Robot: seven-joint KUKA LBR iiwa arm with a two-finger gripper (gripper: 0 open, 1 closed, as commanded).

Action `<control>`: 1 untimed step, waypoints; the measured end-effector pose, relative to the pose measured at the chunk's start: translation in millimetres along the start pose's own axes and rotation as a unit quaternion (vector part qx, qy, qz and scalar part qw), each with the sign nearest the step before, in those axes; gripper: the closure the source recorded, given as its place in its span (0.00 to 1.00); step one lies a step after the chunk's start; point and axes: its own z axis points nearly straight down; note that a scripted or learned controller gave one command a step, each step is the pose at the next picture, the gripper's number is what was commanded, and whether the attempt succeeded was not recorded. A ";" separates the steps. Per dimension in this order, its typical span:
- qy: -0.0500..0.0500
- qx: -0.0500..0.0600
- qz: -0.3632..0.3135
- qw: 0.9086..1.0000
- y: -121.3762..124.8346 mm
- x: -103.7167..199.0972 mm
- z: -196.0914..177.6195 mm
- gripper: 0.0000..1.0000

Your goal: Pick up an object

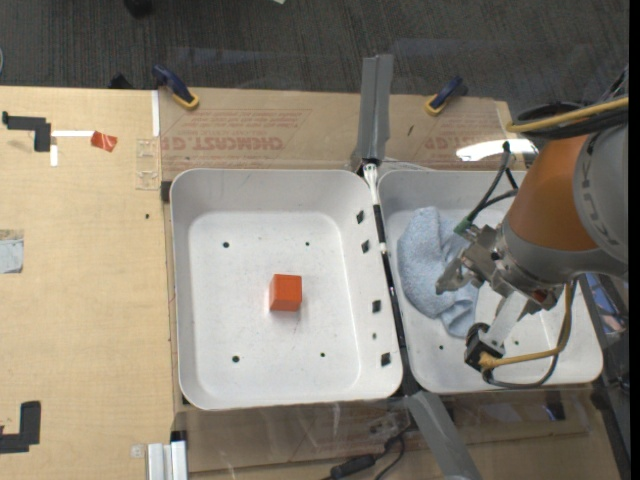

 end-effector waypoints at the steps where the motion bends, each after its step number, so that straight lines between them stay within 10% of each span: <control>1: -0.001 0.001 -0.001 1.000 0.7 -0.3 -7.8 1.00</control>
